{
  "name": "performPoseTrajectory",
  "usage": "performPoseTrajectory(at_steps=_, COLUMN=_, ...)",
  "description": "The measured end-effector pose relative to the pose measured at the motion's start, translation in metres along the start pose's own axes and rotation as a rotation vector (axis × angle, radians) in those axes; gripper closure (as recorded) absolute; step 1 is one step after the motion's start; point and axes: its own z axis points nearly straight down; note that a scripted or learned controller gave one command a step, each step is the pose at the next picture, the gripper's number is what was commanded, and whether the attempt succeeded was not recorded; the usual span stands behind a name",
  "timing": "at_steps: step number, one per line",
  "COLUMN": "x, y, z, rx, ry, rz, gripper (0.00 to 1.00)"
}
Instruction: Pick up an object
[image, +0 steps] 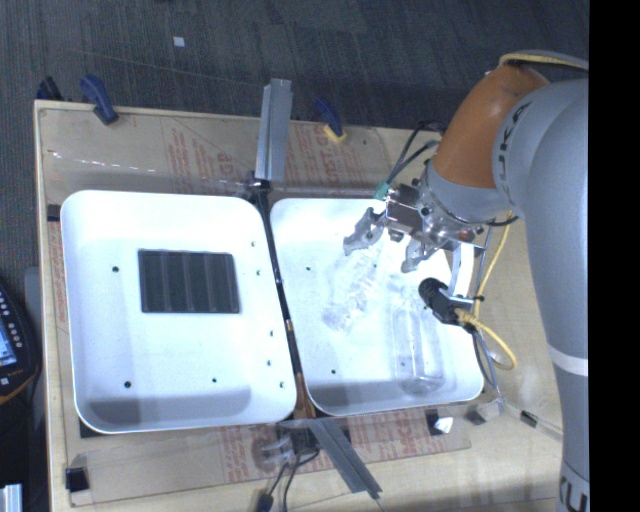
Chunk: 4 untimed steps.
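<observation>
Overhead, the grey KUKA arm (540, 200) with its orange band enters from the right and bends over the right-hand bin (300, 300). Two shallow white bins sit side by side on the wooden bench (150, 150); the left bin (90, 240) carries a dark ribbed rectangular panel (189, 281) on its floor. Blue clamps (98, 100) grip the bench's far edge. Inside the right bin lie clear items that are hard to make out against the white: a clear plastic bottle (417, 345) near the bin's right wall, lying lengthwise (its cap end cannot be made out), and a crumpled transparent piece (350, 295) left of it, nearer the bin's middle. The gripper (388, 245) hovers above the upper part of this bin with its two fingers spread apart, nothing between them; the crumpled piece sits just below its left finger (362, 235).
</observation>
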Motion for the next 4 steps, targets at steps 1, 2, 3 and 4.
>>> performPoseTrajectory(at_steps=1, x=-0.046, y=0.022, z=-0.027, rx=-0.002, ry=-0.003, rz=-0.486, gripper=0.0)
performPoseTrajectory(at_steps=2, x=-0.075, y=-0.033, z=-0.038, rx=0.002, ry=-0.001, rz=-0.055, gripper=0.0)
performPoseTrajectory(at_steps=3, x=-0.034, y=-0.066, z=-0.003, rx=0.005, ry=0.0, rz=0.476, gripper=0.0)
performPoseTrajectory(at_steps=4, x=-0.031, y=-0.08, z=0.059, rx=0.007, ry=0.0, rz=0.951, gripper=0.0)
